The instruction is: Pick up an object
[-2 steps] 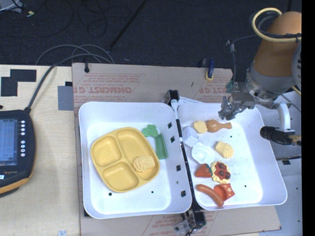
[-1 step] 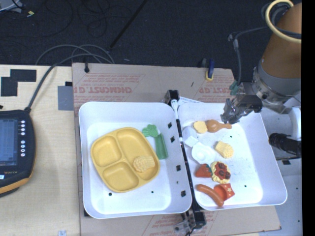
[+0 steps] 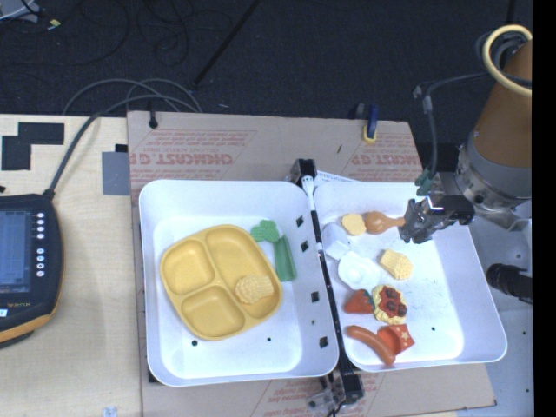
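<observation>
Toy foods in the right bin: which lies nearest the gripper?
The tan drumstick: its thin end points right, ending just beside the gripper. The cheese wedge, fried egg and sausage lie farther down.

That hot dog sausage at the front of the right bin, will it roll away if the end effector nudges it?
The hot dog sausage is long and rounded, so a sideways nudge would probably roll it. It looks like glossy moulded plastic, so likely stiff, light and somewhat slippery. The pizza slice lies close on one side and might stop a roll that way.

Bright even overhead light, soft shadows, mild glare on white bins (image 3: 174, 200), slightly soft focus
</observation>
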Available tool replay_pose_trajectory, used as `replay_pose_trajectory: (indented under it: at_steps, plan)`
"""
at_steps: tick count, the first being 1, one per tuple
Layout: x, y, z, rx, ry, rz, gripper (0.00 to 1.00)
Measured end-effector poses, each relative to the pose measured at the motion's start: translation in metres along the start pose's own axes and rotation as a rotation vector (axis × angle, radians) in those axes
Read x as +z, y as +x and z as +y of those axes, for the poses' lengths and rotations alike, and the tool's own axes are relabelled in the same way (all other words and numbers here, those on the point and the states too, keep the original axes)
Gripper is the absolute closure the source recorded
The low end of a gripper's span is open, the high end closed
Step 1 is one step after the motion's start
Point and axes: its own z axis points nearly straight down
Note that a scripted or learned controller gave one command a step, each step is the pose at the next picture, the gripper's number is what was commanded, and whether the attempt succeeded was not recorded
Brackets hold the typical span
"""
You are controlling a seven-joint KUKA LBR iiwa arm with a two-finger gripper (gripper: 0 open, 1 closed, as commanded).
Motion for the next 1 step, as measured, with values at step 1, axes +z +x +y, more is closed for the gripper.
replay_pose_trajectory:
  at_steps: [1]
  plan:
    - [-0.0326, 0.0564, -0.0319, -0.006, -0.005, 0.001, 1.00]
